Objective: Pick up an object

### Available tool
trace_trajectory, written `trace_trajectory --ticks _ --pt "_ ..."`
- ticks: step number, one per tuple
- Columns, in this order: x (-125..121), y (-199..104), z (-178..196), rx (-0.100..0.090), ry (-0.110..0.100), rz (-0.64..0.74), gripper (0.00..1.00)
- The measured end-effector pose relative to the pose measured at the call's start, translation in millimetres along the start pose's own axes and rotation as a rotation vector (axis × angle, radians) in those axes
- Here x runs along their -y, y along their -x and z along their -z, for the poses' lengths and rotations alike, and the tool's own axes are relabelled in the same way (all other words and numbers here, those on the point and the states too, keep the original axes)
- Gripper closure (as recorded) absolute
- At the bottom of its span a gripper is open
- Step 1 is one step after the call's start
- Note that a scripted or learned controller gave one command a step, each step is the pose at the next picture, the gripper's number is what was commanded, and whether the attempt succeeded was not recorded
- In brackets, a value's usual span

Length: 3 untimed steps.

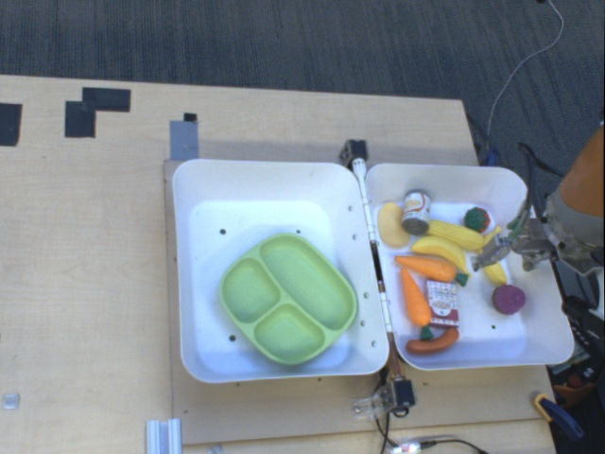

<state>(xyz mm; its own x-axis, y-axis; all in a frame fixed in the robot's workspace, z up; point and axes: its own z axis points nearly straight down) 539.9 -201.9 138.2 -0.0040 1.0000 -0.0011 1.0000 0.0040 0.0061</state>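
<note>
Reaching in from the right, the grey arm point(579, 211), orange band uppermost, ends in a gripper point(493, 253) low over the right bin point(515, 183). Whether its fingers are wide, narrow or closed on anything cannot be told; they are small and blurred.

Right bin, contents:
- Yellow banana point(442, 251), mid-bin, slanting; its right end lies just beside the gripper tip.
- Second banana point(460, 232), above the first, running toward the gripper.
- Small yellow piece point(495, 273), directly under the gripper tip; contact cannot be told.
- Purple ball point(509, 299), below the gripper, near the right wall.
- Red and green berry point(475, 219), above the gripper, near the second banana.
- Tin can point(414, 211), upper left, beside a pale yellow round piece point(391, 225).
- Two carrots: one point(430, 268) lying across, one point(414, 298) pointing down the bin.
- Red and white packet point(441, 301), beside the lower carrot.
- Sausage point(433, 342), at the front edge.

Left bin point(189, 253): green divided plate point(288, 297), three compartments, set at a slant in the middle, bare white floor all around it.

Open room in the right bin: bare floor along the lower right corner and the top right. Both bins sit side by side on the table point(85, 282).
</note>
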Motion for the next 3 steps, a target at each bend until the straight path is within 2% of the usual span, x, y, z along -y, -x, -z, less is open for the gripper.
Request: trace_trajectory --ticks 1,2,3 --pt "23 -36 -48 0.005 0.013 -0.002 0.00" --pt "21 -37 -36 0.002 0.016 -0.001 1.00" --pt "21 -37 -36 0.002 0.015 -0.001 0.00"
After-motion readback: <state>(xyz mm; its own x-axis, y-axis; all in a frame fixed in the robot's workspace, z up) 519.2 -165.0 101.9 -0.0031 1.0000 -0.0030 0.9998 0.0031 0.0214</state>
